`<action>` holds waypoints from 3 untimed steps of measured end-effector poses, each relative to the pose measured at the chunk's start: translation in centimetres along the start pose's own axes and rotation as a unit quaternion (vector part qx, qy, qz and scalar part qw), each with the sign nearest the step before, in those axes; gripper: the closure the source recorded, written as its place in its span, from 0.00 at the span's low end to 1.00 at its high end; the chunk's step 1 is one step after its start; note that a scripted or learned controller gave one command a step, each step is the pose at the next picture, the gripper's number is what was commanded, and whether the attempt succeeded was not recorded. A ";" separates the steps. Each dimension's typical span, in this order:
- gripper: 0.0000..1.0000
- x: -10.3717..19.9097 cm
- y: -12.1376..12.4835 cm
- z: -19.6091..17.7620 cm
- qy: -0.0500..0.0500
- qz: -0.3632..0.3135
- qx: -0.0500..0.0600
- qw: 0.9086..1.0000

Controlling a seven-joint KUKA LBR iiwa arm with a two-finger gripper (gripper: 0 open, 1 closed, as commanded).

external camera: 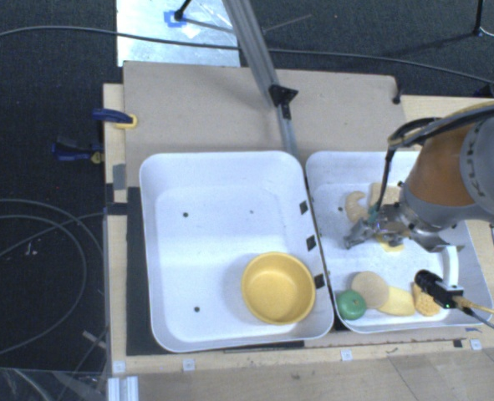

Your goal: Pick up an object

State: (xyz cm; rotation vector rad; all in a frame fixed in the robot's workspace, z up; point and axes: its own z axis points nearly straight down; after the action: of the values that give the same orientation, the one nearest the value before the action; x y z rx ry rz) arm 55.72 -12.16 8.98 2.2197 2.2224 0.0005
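Camera view, pincer point(359, 234) low in right bin point(330, 174), finger state unclear, yellow bowl point(277, 286) in left bin's point(159, 170) front right corner.

Your arm point(468, 170) comes in from the right, grey with the orange band sitting just above the wrist, bent down low. The gripper point(362, 234) hangs at the end pointing left, dark cables looping over the wrist. Too blurry down at the tip to say more.
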 end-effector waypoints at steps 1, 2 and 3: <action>1.00 0.0 0.1 -1.1 0.000 0.000 -0.001 1.000; 1.00 -0.3 1.1 -6.0 -0.001 -0.002 -0.002 1.000; 1.00 0.1 0.5 -11.9 0.000 -0.002 -0.002 1.000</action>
State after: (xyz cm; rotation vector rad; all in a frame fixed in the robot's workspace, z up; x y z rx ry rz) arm 56.17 -12.09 20.87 2.2131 2.2241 0.0041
